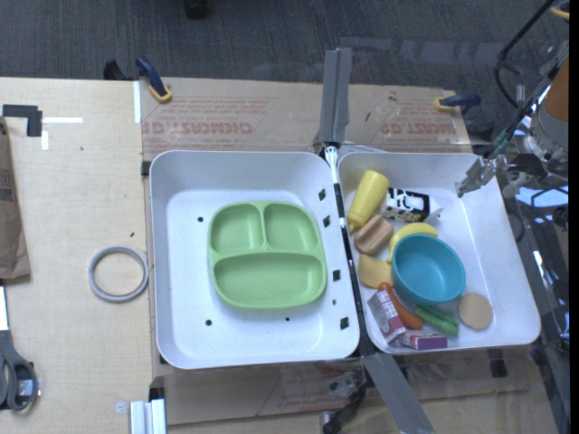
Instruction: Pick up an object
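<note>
Two white bins sit side by side below you; your gripper (472, 181) hangs over the upper right edge of the right bin (507, 242), and whether it is open cannot be told, though nothing shows in it. Left of and below the gripper lies the clutter: a yellow bottle (366, 197), a black-and-white carton (409, 204) just beside it, a brown bread-like piece (372, 235), and a blue bowl (428, 269) resting against a yellow object (412, 233). Further down you see a red packet (387, 309), a carrot (409, 316), a green vegetable (438, 318) and a tan cookie (475, 311). Well to the gripper's left, a green divided plate (267, 255) fills the left bin (172, 242).
</note>
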Controlling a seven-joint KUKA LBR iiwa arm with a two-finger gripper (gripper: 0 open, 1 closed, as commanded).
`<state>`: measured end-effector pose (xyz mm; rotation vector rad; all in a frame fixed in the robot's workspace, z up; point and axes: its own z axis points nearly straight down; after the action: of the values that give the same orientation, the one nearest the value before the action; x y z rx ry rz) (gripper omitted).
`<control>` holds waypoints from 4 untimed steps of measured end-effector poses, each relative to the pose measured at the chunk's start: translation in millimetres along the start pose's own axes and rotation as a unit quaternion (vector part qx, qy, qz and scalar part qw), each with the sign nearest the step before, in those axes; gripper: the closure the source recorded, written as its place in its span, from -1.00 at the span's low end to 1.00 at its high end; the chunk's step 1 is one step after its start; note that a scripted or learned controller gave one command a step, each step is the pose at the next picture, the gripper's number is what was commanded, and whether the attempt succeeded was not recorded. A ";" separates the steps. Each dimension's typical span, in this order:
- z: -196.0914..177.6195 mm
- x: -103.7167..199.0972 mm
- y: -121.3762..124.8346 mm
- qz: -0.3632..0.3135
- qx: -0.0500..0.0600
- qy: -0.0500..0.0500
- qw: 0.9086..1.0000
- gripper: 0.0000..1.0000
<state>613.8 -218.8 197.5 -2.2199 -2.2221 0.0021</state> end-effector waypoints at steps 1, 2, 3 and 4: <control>53.3 54.9 -5.9 -0.091 0.000 0.000 0.996 -1.00; 4.5 95.1 -12.1 -0.163 -0.001 0.000 0.987 -1.00; 91.9 115.8 -24.3 -0.264 -0.003 -0.001 0.965 -1.00; 106.3 113.2 -26.8 -0.179 0.000 0.000 0.984 -1.00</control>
<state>586.7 -105.7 91.1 -1.7851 -2.5837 0.0015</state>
